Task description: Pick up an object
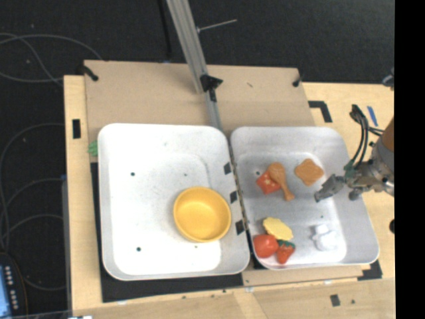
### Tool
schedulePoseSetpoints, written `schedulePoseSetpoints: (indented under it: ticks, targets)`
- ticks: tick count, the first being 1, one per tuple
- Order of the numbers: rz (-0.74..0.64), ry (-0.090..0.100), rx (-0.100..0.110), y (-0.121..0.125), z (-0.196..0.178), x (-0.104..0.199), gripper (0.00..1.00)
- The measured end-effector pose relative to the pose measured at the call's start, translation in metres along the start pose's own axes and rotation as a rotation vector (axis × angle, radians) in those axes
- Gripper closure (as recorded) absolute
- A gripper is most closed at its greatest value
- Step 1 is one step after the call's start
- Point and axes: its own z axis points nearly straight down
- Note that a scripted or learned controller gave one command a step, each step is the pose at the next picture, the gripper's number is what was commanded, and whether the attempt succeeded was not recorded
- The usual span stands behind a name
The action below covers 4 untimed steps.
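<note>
The right bin (292, 141) holds several small toys. An orange-brown bread-like piece (309, 171) lies near its middle right. A red piece with a tan drumstick across it (275, 179) sits to the left. A yellow piece (277, 228), a red tomato (265, 245) and a strawberry (285, 252) cluster at the front. A small white object (323, 236) lies at the front right. My gripper (337, 188) hangs over the bin's right side, just right of the bread piece, with nothing visibly between its fingers.
A yellow bowl (202, 213) rests in the left bin (133, 158) near its front right. A metal pole (188, 35) slants up from between the bins at the back. Cardboard (166, 92) lies behind the bins.
</note>
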Motion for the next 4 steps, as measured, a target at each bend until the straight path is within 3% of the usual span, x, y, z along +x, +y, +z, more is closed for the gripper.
schedulePoseSetpoints:
  ticks: [1,2,3,4]
  targets:
    - [0.001,0.000,0.000,0.000,0.000,0.000,0.00]
    - [0.005,-0.003,0.007,0.004,0.062,-0.002,0.00]
    - [0.006,-0.006,0.001,0.004,0.103,-0.004,0.00]
    - [0.009,-0.004,-0.004,0.005,0.091,-0.004,1.00]
